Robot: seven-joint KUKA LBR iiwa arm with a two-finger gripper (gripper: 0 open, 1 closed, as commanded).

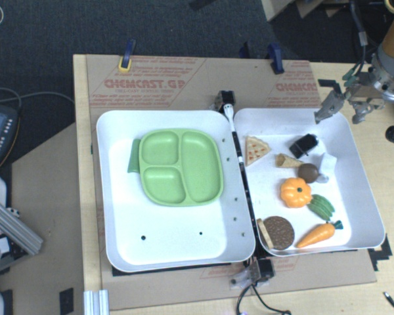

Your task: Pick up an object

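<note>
The right bin [361,176] holds several toy foods: a pizza slice [256,151], a black block [303,145], a tan wedge [287,161], a brown ball [308,172], an orange pumpkin [295,192], a green vegetable [322,207], a carrot [316,235] and a round brown cookie [278,231]. My gripper [340,115] hangs over that bin's far right corner, up and to the right of the black block. Its fingers are spread open and nothing sits between them.
A green divided plate [180,167] lies in the left bin [118,228]. A small pale object [328,165] rests beside the brown ball. Clamps [125,59] hold the cardboard sheet at the back edge.
</note>
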